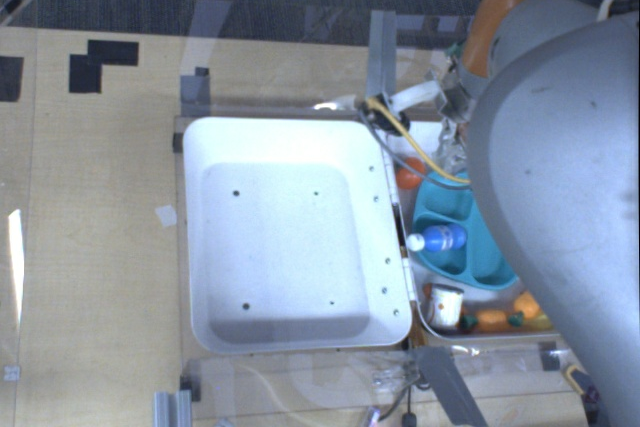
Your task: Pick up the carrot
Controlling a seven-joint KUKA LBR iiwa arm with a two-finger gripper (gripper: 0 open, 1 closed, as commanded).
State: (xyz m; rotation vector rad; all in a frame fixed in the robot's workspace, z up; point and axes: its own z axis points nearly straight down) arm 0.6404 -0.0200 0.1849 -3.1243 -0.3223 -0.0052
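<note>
The grey arm (560, 145) covers most of the right white bin (440, 327). Gripper (452, 130) sits at the bin's 12 o'clock; grip state cannot be determined. Small orange carrot (492, 319) lies at 6 o'clock, beside a white paper cup (445, 305), below the blue plastic divided tray (462, 230).

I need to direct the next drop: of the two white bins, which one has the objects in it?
The right bin, largely covered by the arm. It holds a blue divided tray, a blue bottle and orange items near its front edge. No objects show in the left bin.
</note>
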